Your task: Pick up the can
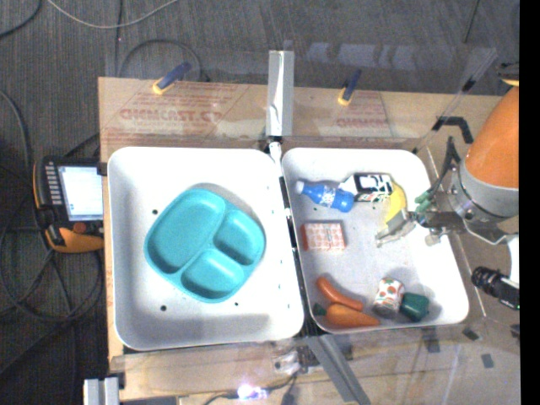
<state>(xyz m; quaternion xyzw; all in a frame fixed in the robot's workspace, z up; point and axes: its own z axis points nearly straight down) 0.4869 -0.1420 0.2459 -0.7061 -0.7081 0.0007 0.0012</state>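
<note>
We look down on a bench (126,108) with two shallow white bins side by side. The left bin (126,310) holds a teal compartment plate (205,241), set a little askew in the middle.

The right bin (439,184) carries the rest. In its near right corner lies the dark green can (414,305), just beside a white spotted cup (388,294) on its left; the two look to be touching. Left of those, along the near wall, are two orange carrots (342,304), one just behind the other. Near the middle of the bin's left half sits a small pinkish box (324,236). At the far side a blue bottle (327,196) lies on its side, with a black-and-white packet (371,182) just to its right and a yellow banana (395,202) beside that.

The grey arm (477,197), with its orange band (499,142), reaches in over the bin's right wall. Its gripper (403,228) is over the right half of the bin, near the banana's near end and well apart from the can — the can lies nearer to us, with open bin floor between. Whether the jaws are released or clenched, we cannot tell from this angle; nothing is seen between them.

Off the bench to the left sits an orange-edged handheld screen (72,194) on the carpet (337,15).
</note>
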